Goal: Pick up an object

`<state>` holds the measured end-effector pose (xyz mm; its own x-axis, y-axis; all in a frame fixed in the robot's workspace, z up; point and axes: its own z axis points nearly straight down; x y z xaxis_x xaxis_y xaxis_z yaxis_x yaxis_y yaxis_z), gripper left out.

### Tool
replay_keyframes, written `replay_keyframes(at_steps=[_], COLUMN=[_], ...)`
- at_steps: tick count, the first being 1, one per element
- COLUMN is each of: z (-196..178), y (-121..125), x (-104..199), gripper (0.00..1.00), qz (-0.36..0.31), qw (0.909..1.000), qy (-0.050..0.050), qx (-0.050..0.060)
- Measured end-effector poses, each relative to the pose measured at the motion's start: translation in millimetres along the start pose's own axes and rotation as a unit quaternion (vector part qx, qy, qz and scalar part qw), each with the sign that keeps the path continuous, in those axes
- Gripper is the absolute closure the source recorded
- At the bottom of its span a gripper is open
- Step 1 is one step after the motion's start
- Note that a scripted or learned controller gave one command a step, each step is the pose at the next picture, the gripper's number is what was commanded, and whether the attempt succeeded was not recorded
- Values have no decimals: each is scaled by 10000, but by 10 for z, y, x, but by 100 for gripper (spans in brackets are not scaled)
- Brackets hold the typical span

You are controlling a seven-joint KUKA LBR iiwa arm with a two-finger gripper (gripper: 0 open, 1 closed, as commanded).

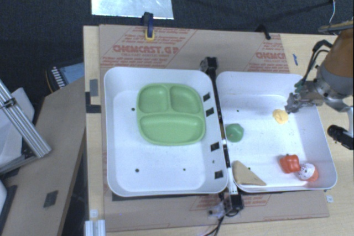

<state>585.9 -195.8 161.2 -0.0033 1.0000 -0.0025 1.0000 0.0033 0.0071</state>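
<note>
The right bin (pixel 260 91) holds a small yellow object (pixel 280 116), a green lump (pixel 234 132), a tan wedge (pixel 247 175) at the front, an orange-red piece (pixel 289 163) and a white-and-red ball (pixel 307 172). My gripper (pixel 295 101) hangs over the bin's right side, just up and to the right of the yellow object. Nothing shows between its tips. The grey arm with its orange band (pixel 338 61) comes in from the right edge.
The left bin (pixel 119 174) holds a green three-compartment plate (pixel 169 114). A black divider with clips (pixel 217 124) runs between the two bins. Cardboard (pixel 182 44) lies under both bins, and a yellow-black clamp (pixel 149 26) sits at its far edge.
</note>
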Motion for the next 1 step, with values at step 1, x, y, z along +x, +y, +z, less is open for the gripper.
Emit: replay_keyframes(at_steps=[1], z=[-634], y=[-18], x=[-50], gripper=[100], qz=[-2], qw=[10000], qy=[-3], qx=[-4])
